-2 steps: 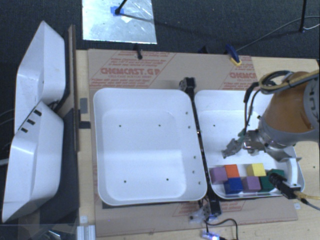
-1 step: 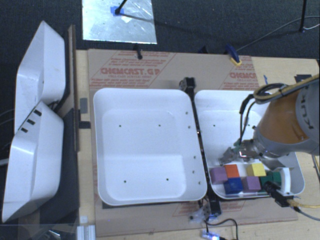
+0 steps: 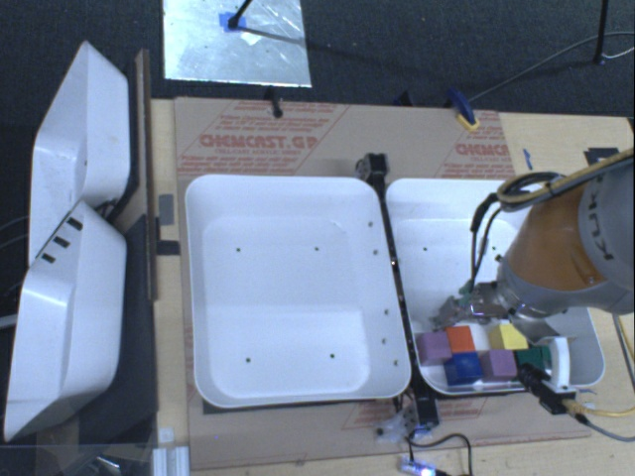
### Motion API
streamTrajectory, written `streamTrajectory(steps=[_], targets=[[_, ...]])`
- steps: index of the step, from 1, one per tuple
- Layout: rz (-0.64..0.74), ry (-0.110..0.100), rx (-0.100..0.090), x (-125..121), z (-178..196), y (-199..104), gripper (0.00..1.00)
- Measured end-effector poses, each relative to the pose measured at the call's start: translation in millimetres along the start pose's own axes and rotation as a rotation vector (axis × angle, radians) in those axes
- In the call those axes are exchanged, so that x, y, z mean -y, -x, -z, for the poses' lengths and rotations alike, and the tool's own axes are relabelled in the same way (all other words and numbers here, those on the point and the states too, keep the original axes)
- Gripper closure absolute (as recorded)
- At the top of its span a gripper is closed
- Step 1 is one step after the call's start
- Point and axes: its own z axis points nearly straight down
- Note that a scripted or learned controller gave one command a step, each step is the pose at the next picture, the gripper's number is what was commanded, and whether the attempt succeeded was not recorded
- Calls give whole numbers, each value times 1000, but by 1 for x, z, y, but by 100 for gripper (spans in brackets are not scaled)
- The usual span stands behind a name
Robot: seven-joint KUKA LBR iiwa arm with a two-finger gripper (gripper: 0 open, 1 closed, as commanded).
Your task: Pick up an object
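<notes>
- You see the hand [image 3: 464, 310] low in the right bin [image 3: 437, 221], metallic, just above the cluster of blocks; whether it is spread or pinching anything, you cannot tell.
- At 6 o'clock from the hand sits the orange block [image 3: 459, 339], close under it.
- At 7 o'clock lies the purple block [image 3: 434, 346], beside the orange one.
- Below those, near the bin's front wall, you find the blue block [image 3: 462, 368] and a second, mauve block [image 3: 499, 364].
- At 4 o'clock from the hand is the yellow block [image 3: 512, 337], with a green block [image 3: 537, 356] just past it.
- At 2 o'clock the arm [image 3: 566, 246] rises, its orange band broad, cables looped over it.
- At 9 o'clock the left bin [image 3: 288, 286] stands beside the right one on the counter [image 3: 258, 137].
</notes>
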Motion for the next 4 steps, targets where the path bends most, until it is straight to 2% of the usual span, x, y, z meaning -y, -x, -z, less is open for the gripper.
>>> streamTrajectory(steps=[1,4], targets=[[0,2,0,-1,11,0,100],[1,6,1,-11,187,0,100]])
